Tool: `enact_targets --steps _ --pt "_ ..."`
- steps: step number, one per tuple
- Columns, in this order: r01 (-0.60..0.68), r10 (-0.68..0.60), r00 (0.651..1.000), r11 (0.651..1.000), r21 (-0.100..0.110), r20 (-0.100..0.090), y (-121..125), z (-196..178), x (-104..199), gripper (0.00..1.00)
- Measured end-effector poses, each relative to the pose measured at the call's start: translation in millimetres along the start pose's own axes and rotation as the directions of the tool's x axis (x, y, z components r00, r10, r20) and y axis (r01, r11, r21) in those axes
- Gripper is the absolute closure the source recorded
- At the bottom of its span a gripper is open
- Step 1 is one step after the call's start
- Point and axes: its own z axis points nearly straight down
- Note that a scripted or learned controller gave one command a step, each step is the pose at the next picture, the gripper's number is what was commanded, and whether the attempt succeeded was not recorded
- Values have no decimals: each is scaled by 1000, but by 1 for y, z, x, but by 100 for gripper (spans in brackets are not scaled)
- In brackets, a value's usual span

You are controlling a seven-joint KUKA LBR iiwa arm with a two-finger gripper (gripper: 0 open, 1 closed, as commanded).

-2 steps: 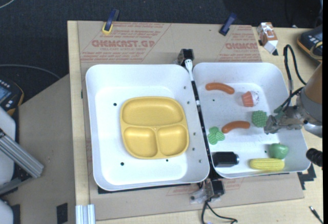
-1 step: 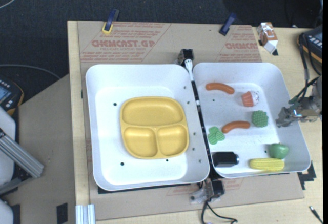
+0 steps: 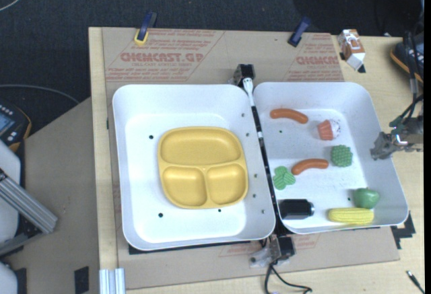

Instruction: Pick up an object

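Observation:
The right bin holds several toy foods. There are two orange sausages, a small orange-red piece, a green broccoli, a green leafy piece, a black block, a yellow corn cob and a green pepper. My gripper is small and grey at the right rim of that bin, right of the broccoli and apart from every object. Nothing shows in its grasp.
The left bin carries a yellow divided plate. Clamps pin the cardboard at the back. A small carton lies at the back right and cables run near the gripper.

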Motion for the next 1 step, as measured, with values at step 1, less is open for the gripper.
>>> enact_targets --steps 1 --pt "6 -6 1000 1000 3 -4 24 5 56 100"
